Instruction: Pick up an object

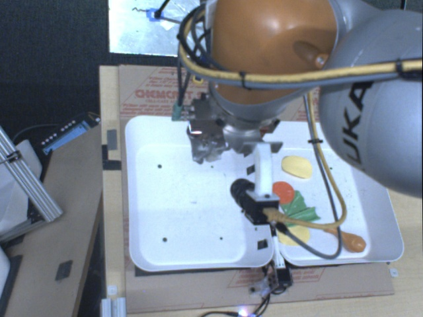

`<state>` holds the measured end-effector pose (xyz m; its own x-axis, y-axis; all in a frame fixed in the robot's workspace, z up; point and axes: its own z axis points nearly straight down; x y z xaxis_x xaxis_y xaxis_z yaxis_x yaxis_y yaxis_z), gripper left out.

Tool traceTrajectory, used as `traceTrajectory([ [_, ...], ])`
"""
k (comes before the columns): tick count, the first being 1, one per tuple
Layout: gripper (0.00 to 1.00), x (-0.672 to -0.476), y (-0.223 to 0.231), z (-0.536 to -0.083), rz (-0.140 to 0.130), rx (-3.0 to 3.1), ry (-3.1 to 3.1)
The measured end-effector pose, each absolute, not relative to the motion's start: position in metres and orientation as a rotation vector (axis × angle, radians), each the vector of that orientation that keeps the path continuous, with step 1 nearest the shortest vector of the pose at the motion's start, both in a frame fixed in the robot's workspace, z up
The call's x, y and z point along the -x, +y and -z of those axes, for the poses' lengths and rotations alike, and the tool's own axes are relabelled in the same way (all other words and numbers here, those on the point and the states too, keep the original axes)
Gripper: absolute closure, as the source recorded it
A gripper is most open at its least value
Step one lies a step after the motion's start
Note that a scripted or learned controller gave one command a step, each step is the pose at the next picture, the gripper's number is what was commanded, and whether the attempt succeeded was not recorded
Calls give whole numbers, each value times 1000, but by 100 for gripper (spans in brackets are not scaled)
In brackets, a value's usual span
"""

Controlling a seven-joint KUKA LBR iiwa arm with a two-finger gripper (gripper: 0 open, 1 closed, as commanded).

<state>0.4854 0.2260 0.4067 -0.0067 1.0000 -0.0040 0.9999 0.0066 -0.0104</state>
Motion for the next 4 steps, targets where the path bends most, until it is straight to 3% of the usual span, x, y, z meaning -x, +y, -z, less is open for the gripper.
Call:
traceTrajectory([
  [1,100,-500,235,-526,22,2218,-2231],
  [2,100,-486,230,-536,4,2216,-2228],
  [3,100,-487,180,-535,1,2223,-2220],
  [4,100,-486,215,-535,5,2214,-2228],
])
